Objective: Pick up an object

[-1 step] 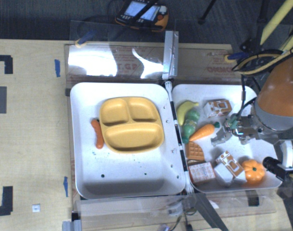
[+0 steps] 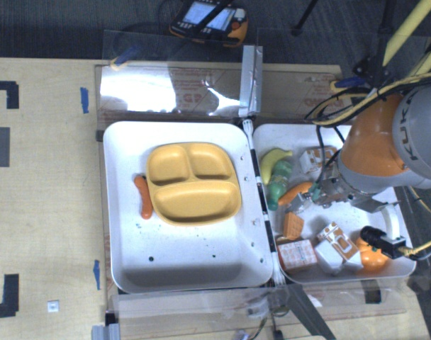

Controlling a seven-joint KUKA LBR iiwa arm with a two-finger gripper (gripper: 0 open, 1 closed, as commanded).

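The gripper (image 2: 319, 192) hangs low over the right bin (image 2: 400, 271), its fingers crowded among the clutter, so whether the jaws are open or closed cannot be told. Just left of the jaws lies an orange carrot-like piece (image 2: 295, 192), possibly touching them, with a green item (image 2: 277, 188) and a yellow banana (image 2: 272, 161) beyond. Below the jaws sits a waffle-patterned orange block (image 2: 292, 224). Well left, the left bin (image 2: 123, 211) bears a yellow divided tray (image 2: 193, 183).

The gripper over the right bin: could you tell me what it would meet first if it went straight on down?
Probably the orange carrot-like toy beneath the gripper, lying beside a green toy. Depth is hard to judge from this slanted view, so this is a best guess.
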